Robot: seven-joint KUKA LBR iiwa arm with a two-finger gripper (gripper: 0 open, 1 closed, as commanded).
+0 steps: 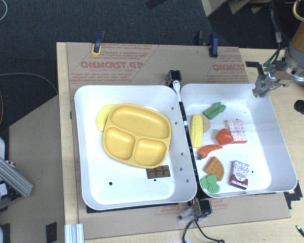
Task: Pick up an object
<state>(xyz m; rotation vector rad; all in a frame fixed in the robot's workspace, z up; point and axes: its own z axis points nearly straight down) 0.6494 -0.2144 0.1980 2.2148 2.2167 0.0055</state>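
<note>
My gripper [261, 88] hangs over the far right corner of the right bin [276, 135], with nothing visibly in it. The toy foods in that bin lie well to its lower left: a yellow corn cob [196, 129], a green vegetable [214, 110], a pink and white box [235, 129], a red piece [224, 136], an orange-red pepper [209, 150], a brown waffle [214, 168], a green leaf [210, 185] and a red box [239, 174].
The left bin [86, 151] holds a yellow divided plate [136, 134], a yellow piece [103, 117] tucked under its far left edge, and a brown chocolate bar [158, 172]. A raised divider [185, 130] separates the bins. Clamps [97, 45] grip the board's far edge.
</note>
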